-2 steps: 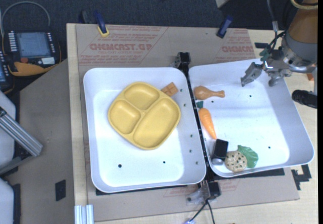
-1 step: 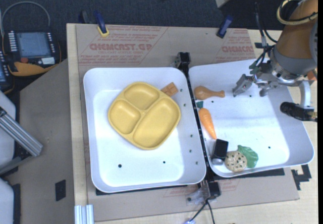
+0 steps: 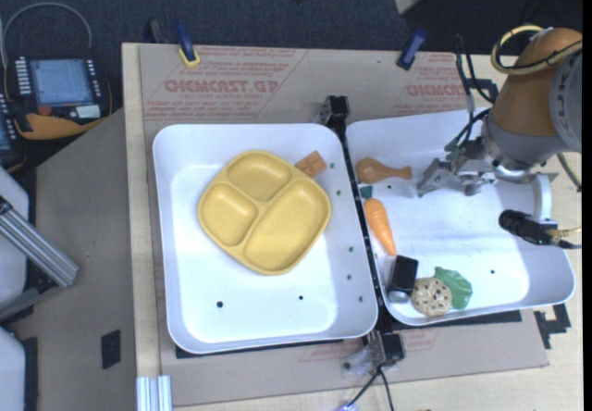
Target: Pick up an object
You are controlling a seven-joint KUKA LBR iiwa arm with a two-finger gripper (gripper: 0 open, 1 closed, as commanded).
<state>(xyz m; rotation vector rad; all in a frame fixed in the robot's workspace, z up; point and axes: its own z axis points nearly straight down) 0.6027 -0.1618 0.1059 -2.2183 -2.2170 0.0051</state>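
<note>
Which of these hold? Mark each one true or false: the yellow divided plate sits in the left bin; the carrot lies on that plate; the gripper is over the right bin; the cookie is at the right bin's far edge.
1. The yellow divided plate sits in the left bin. True.
2. The carrot lies on that plate. False: it lies in the right bin, near its left wall.
3. The gripper is over the right bin. True.
4. The cookie is at the right bin's far edge. False: it lies at the near edge, beside a green piece.
</note>
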